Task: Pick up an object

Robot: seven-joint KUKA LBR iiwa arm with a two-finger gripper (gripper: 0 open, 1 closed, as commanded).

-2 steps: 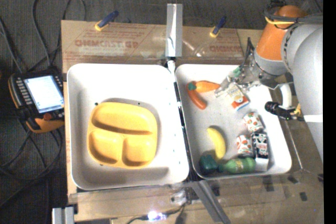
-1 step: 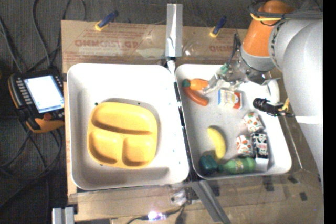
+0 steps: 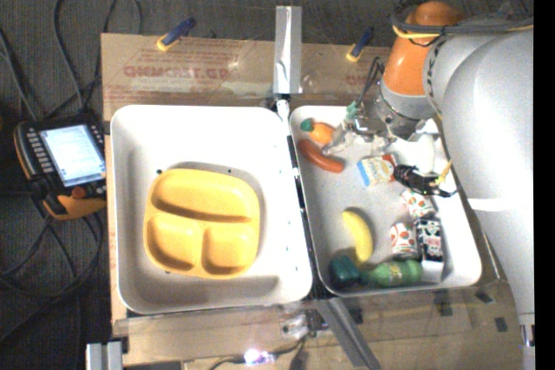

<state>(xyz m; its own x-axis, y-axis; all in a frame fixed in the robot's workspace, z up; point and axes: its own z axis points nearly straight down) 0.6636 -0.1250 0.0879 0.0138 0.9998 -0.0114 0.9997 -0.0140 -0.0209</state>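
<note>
- The grey arm (image 3: 486, 126) came in from 3 o'clock, its orange band (image 3: 406, 69) sitting over the right bin's (image 3: 323, 247) far edge.
- The gripper (image 3: 357, 127) hung low at the bin's 11 o'clock corner; whether it was clenched or released could not be told.
- Just beside it, toward 9 o'clock, lay an orange carrot (image 3: 319, 133), with a red sausage (image 3: 320, 158) touching it on the 6 o'clock side.
- A small blue-and-white carton (image 3: 375, 171) sat near the bin's middle, and a yellow banana (image 3: 357, 234) toward 6 o'clock.
- A green bottle (image 3: 388, 274) lay along the near wall, by small printed cartons (image 3: 418, 231) at 4 o'clock.
- The left bin (image 3: 130, 143) held a yellow divided tray (image 3: 205, 222).
</note>
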